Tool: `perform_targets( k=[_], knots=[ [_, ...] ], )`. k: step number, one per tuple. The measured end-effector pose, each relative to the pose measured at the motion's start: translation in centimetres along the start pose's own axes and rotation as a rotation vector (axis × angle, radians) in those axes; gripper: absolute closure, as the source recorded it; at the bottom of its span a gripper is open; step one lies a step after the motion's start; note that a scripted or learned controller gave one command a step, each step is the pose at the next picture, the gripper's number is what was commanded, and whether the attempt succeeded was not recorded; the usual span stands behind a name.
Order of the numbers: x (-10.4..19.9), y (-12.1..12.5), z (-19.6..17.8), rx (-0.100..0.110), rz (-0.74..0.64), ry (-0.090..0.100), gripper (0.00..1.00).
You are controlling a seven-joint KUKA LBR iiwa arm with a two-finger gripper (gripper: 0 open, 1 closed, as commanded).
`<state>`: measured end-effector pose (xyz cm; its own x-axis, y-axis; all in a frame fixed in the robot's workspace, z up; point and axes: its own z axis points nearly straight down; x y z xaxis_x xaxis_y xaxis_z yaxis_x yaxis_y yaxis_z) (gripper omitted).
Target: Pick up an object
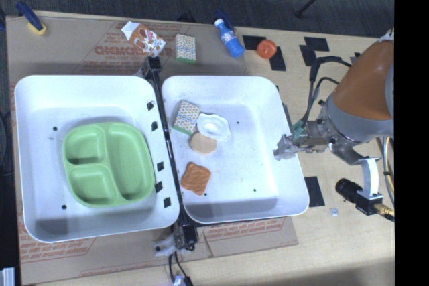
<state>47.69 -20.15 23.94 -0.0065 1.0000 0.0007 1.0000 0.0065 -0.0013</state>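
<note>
White plastic bins sit side by side: the left bin (27, 144) holds one green divided tray (107, 163), the right bin (268, 144) four small items, a green-white packet (186, 116), a white cup (213, 126), a tan piece (202, 143) and an orange waffle (196, 178), clustered near its left wall. The gripper (285, 148) hovers over the right rim, carrying nothing; jaw spacing is unclear. The bin's right half lies open.

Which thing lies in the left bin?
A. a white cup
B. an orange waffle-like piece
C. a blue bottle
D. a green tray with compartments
D: the green tray lies in the left bin, while the orange piece is in the right bin.
</note>
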Motion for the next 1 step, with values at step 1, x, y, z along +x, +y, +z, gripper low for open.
perform_targets(
  k=[1],
  knots=[
    [-0.95,-0.09,0.57,0.003,0.002,0.001,1.00]
  ],
)
